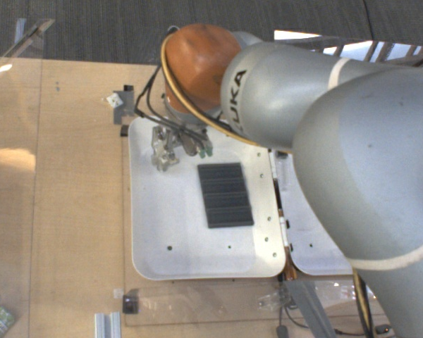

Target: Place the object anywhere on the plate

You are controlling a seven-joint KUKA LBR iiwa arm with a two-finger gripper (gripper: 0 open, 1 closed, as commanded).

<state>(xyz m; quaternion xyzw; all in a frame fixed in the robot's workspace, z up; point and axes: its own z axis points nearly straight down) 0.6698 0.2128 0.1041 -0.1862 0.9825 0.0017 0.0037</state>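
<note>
A dark grey ribbed rectangular plate (225, 194) lies flat in the middle of the left white bin (162, 245). My gripper (165, 155) hangs over the bin's far left corner, to the upper left of the plate and apart from it. The orange wrist band (197, 62) and the bulky grey arm sit right above it and hide the bin's far edge. From this angle the gripper is small and cluttered with cables. A small green part (206, 148) shows beside it.
The right bin (311, 248) is mostly covered by the arm. A black bracket (124, 108) stands at the left bin's far left corner. A small dark clip (130, 303) and a metal piece (107, 324) lie on the wooden bench near the front.
</note>
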